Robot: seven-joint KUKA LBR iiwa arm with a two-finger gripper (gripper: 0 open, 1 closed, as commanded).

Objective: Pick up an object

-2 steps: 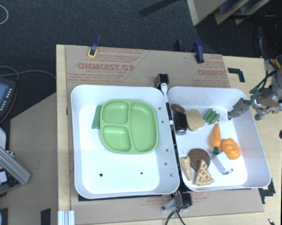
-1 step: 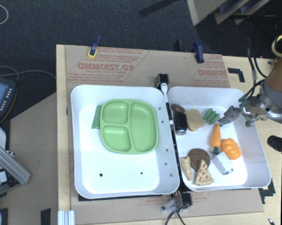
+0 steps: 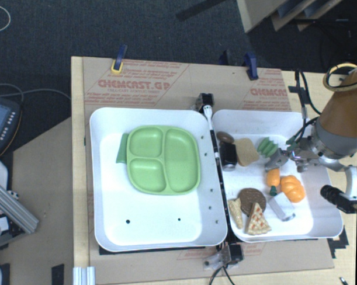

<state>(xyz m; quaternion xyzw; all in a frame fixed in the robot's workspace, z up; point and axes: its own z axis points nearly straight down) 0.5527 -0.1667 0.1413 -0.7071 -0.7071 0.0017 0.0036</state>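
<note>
White left bin (image 3: 107,183): holds a green divided plate (image 3: 163,159), upper middle, lying flat.
White right bin (image 3: 322,223): holds the toy food items.
Upper row: black block (image 3: 228,154) at the left wall, tan bread slice (image 3: 246,151) beside it, green ridged piece (image 3: 267,147) further right.
Middle: orange pumpkin (image 3: 291,188), small orange piece (image 3: 273,177) just left of it.
Lower row: brown cookie (image 3: 252,199), pizza wedge (image 3: 257,220), pale clear-looking tube (image 3: 280,207) right of them.
End effector (image 3: 290,156): over the right bin's upper right, near the green ridged piece; finger spread cannot be told; nothing seen held.
Surface (image 3: 86,95): brown printed board with clamps (image 3: 118,61) at the far edge.
</note>
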